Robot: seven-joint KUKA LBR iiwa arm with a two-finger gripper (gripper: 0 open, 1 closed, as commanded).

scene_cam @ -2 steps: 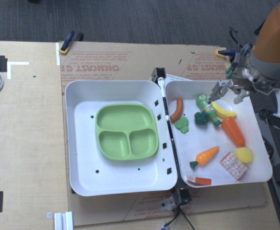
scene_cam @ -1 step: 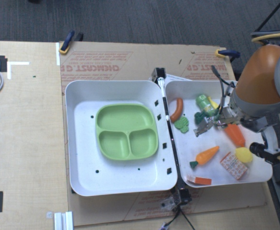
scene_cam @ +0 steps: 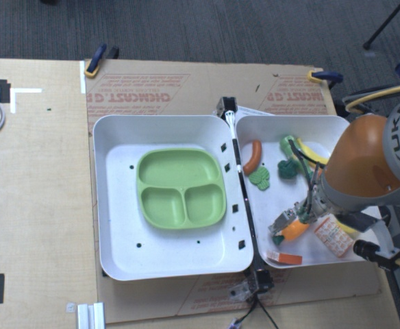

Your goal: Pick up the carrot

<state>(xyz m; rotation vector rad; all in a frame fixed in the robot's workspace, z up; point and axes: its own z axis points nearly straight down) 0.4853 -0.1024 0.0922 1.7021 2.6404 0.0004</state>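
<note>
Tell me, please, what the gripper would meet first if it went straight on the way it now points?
Most likely the orange carrot with a green top: the gripper points down-left and sits right over it in the right white bin. Depth is unclear; they may already touch.
</note>
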